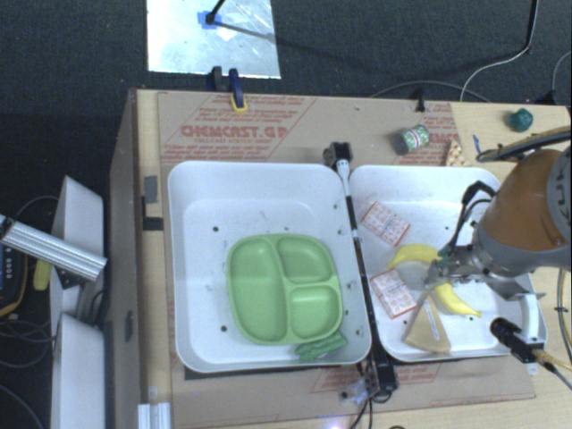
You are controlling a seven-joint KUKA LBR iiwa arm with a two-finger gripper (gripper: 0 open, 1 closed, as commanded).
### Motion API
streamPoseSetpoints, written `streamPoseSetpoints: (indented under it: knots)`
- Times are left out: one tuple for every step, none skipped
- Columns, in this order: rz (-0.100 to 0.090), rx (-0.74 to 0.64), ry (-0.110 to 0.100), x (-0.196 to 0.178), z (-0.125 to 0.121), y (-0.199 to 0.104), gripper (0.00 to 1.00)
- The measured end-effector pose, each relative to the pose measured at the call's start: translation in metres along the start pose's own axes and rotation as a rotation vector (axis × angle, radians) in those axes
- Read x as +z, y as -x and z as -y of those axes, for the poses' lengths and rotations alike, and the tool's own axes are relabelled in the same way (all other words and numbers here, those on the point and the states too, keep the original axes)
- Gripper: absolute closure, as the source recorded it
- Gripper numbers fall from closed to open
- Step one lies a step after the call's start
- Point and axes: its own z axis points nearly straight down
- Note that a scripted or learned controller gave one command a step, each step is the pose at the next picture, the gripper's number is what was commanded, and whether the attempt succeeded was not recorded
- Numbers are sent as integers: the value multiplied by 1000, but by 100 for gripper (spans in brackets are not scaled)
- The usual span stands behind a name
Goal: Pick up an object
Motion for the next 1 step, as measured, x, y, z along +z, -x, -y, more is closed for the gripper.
streamPoseSetpoints:
  knots:
    - [-1,-2,0,-90,-57,-81,100]
